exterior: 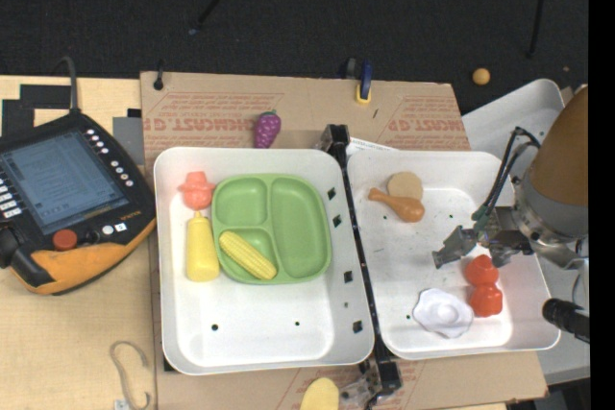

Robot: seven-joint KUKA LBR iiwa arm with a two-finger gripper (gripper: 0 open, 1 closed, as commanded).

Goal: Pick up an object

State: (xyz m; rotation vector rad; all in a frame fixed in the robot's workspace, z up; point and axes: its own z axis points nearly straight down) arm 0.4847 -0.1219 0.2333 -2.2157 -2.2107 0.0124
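Fingers (pixel 459 250), spread and holding nothing, hover beside red toy (pixel 483 285), above white cup (pixel 443 312).

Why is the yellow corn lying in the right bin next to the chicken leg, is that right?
Not quite. The camera view shows the yellow corn lying on the green plate in the left bin, not the right one. The chicken leg really is in the right bin, near its back, and the corn is nowhere next to it.
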